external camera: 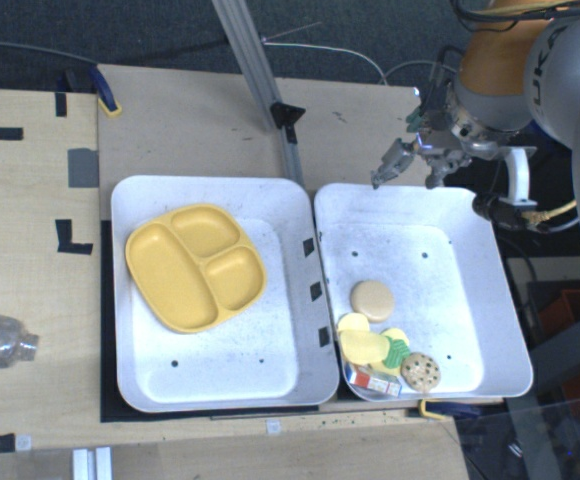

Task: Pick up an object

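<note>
Right bin (490, 268): we are listing a beige round piece (373, 299), a yellow piece (362, 344), a green scrap (398, 352), a speckled cookie (421, 370) and a red-and-white item (374, 381), all clustered touching in the near left corner.

Left bin (145, 368): a yellow divided plate (195, 265).

Gripper (408, 171): we are seeing it hovering over the right bin's far rim, fingers spread apart, nothing between them.

Step, as we are judging: approach, nothing yet picked. The next move is calling for travel toward the cluster and descent, likeliest onto the beige piece.
</note>
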